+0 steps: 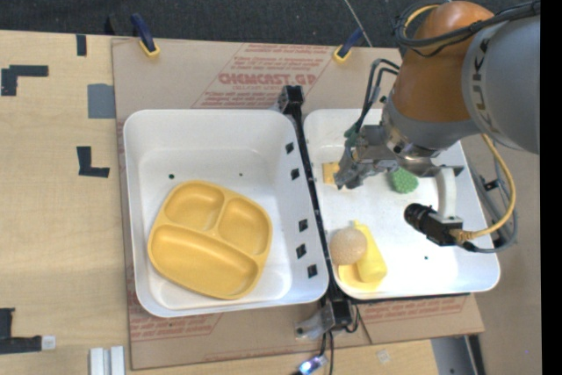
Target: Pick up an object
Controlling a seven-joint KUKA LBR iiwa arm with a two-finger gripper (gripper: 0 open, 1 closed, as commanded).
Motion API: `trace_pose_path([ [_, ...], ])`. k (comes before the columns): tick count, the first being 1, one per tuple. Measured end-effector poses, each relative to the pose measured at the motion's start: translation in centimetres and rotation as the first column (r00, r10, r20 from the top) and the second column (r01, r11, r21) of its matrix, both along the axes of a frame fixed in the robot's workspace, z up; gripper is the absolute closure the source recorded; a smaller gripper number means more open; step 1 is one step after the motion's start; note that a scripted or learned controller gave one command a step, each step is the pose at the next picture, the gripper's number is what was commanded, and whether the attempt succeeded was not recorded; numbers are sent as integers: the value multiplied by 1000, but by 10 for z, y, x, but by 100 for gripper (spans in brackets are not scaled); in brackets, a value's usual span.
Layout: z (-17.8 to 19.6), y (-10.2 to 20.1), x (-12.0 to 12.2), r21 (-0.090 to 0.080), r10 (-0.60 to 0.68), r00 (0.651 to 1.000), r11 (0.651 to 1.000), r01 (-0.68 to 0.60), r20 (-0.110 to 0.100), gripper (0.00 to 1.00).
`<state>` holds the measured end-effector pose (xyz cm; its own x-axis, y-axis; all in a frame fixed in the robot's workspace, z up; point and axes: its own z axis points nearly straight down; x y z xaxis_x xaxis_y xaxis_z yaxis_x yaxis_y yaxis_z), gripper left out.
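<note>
Yellow block (331,175) sits in the right bin (457,281), touching the left side of the gripper (350,174). I cannot tell how the gripper is set.

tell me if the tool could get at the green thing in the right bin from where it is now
Probably yes: the tool hovers in the right white bin, and the small green bumpy object lies beside it with nothing on top, though the wrist partly overhangs it.
</note>
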<state>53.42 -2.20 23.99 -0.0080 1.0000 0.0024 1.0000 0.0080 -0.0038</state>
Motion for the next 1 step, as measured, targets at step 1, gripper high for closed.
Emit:
trace_pose_path([
  [1, -15, 54, -6, -1, -1, 1000, 1000, 1, -1, 100],
])
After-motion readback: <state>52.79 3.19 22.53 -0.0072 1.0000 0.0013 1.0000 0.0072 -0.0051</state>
